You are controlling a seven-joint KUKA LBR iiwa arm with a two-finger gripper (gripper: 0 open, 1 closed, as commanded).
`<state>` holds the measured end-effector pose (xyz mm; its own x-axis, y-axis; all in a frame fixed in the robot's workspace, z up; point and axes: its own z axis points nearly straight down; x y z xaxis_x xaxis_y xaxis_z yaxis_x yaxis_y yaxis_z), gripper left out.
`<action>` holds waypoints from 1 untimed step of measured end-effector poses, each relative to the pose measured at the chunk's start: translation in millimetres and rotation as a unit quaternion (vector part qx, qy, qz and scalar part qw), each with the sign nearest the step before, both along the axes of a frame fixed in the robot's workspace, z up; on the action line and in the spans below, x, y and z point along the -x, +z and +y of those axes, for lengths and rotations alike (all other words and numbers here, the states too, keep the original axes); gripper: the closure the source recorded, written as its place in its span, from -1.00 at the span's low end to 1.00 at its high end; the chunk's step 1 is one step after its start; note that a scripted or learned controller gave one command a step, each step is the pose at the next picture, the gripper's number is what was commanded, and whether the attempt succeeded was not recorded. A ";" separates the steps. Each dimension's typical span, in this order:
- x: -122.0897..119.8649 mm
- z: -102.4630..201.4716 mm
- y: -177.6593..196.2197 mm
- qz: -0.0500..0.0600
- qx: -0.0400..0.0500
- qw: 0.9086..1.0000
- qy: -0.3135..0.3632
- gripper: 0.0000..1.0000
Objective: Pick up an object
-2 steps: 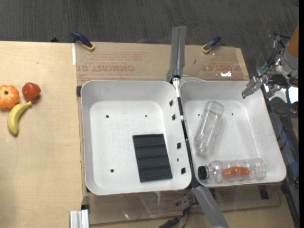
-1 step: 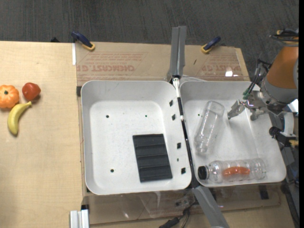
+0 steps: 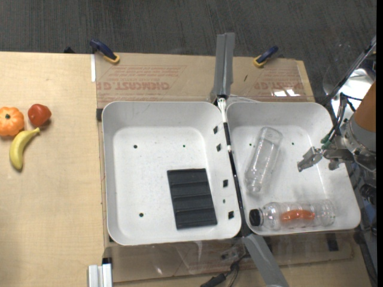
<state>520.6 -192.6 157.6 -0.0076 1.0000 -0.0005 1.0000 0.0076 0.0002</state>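
Overhead, two clear plastic bottles (image 3: 262,159) in right bin (image 3: 335,124), ribbed black block (image 3: 191,198) left, claw (image 3: 319,158) state unclear.

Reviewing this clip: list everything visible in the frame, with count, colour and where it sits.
White bins: 2, white, side by side on the bench.
Black ridged block: 1, black, lying in the left bin, toward its near right part.
Clear bottle: 1, transparent, lying in the right bin's middle, lengthwise.
Bottle with orange inside: 1, clear with black cap and orange contents, lying along the right bin's near wall.
Cardboard sheet: 1, brown with red print, under the bins.
Clamps: 2, blue and orange, at the cardboard's far edge.
Fruit: 3, orange, red and yellow banana, on the bench's left.
Gripper: 1, grey metal, over the right bin's right side, holding nothing visible.
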 end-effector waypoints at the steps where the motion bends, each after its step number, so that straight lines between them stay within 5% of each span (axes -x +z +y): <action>1: 44.1 67.8 -60.9 0.002 -0.001 1.000 -0.002 -1.00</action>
